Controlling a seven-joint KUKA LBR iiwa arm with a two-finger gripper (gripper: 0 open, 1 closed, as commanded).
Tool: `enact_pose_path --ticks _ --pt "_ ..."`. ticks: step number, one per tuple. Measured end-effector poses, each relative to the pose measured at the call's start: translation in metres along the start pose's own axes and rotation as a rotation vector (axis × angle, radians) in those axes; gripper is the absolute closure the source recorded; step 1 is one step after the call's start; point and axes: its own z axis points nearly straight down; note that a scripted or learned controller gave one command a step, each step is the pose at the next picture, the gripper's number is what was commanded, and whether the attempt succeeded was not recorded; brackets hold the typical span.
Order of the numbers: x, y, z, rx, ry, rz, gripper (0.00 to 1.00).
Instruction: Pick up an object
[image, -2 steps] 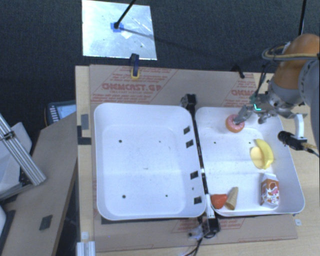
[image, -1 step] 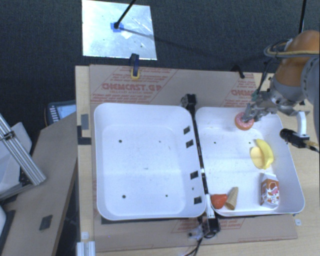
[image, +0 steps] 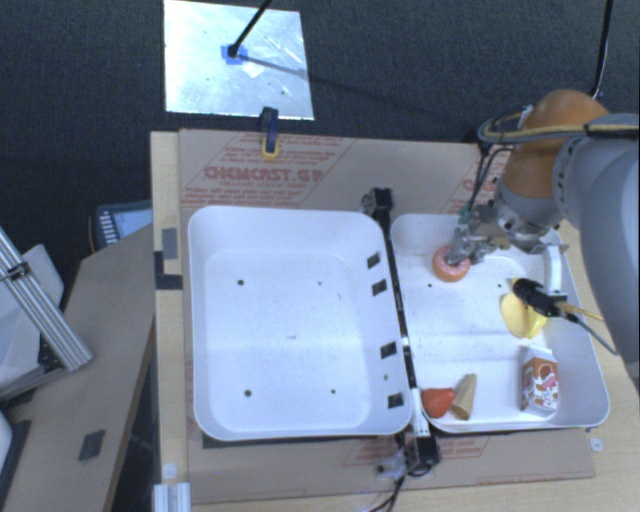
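Hand (image: 463, 250) over pink doughnut (image: 450, 265) (right bin (image: 585, 372))

A robotics lab: 2 white bins (image: 290, 225) on a cardboard-covered bench (image: 330, 165).

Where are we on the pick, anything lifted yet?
Done: the gripper is down in the right bin, at the pink ring. In hand: nothing visibly lifted; the ring lies on the bin floor. Left: grasp and raise it. The carton and cone lie untouched.
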Motion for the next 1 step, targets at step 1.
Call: enact_pose_path --ticks 1 --pt "0.0001 -0.0002 0.0014 -0.001 -0.002 -0.001 0.00"
